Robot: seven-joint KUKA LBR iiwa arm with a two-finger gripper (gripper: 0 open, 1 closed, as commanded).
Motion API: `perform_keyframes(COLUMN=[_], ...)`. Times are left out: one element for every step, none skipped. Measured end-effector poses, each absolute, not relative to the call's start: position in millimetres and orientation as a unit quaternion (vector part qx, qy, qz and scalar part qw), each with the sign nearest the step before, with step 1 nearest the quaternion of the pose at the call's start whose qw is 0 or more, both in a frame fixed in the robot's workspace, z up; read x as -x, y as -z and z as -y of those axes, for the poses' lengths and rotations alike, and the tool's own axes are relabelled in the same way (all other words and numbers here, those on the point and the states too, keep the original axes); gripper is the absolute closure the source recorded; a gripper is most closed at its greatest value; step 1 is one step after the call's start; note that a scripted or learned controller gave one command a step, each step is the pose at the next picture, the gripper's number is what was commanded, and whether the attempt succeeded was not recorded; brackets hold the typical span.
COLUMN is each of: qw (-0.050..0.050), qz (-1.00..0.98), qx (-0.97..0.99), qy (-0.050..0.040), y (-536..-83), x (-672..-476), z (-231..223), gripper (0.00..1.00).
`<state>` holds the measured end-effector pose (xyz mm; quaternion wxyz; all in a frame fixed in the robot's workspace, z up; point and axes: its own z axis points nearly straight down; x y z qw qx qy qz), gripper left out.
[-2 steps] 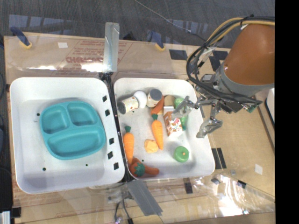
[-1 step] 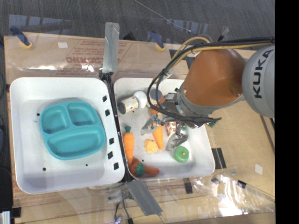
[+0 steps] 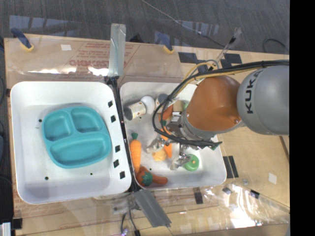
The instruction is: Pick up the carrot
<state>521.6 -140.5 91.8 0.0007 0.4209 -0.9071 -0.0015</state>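
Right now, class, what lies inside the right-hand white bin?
Visible in the right-hand shallow white bin: an orange toy carrot by its left wall, a red-and-green toy, a green round piece, a white cylinder. The grey arm covers whatever sits beneath it.

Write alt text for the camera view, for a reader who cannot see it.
A grey and orange robot arm reaches from the right over the right white bin, its end effector low among small toy foods. An orange carrot lies apart, by that bin's left wall. The left white bin holds a teal divided plate.
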Motion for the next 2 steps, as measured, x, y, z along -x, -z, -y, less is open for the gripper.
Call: perform_keyframes(qw=[-0.001,-0.005], qz=[0.905,0.925], qx=[-0.426,-0.379], qy=[0.0016,-0.0021], y=[-103.2,-196.4], x=[-523.6,-536.0], z=[136.3,87.4], gripper=[1.00,1.00])
